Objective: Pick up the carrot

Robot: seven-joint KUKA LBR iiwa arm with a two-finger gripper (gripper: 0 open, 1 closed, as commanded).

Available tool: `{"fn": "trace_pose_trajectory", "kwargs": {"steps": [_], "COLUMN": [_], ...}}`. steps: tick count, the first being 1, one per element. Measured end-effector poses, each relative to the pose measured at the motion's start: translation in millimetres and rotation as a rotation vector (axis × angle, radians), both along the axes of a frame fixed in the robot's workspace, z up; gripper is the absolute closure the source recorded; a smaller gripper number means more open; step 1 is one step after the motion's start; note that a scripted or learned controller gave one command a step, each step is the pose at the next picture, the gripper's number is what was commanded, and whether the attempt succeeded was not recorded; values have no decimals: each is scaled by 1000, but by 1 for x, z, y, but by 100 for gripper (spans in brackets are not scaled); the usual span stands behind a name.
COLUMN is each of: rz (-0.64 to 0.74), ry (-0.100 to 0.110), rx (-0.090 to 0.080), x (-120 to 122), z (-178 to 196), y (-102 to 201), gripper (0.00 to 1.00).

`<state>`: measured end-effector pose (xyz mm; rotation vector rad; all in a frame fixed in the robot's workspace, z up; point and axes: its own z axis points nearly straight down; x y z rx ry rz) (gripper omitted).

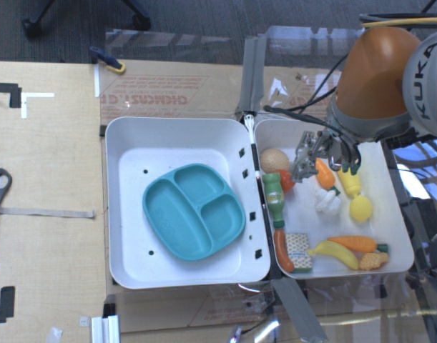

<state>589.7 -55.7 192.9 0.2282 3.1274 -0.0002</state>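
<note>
Hovering low over the right bin [393,191], the claw [325,159] hung near a small orange piece and a yellow item; whether it was spread or pinched could not be told. The carrot [355,244] lay well apart, toward that bin's near edge, just above a banana [336,254]. Judging by this, the approach step was in hand; the next move called for shifting over the carrot.

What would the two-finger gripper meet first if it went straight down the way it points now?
Probably the small orange carrot-like piece just beneath the two-finger gripper, or the right white bin's floor beside it; depth is unclear from this slanted view.
</note>
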Motion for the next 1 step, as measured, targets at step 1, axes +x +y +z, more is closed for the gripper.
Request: {"fn": "trace_pose_trajectory", "kwargs": {"steps": [1], "rz": [0], "ry": [0], "rx": [0], "x": [0], "z": [0], "y": [0], "gripper": [0]}}
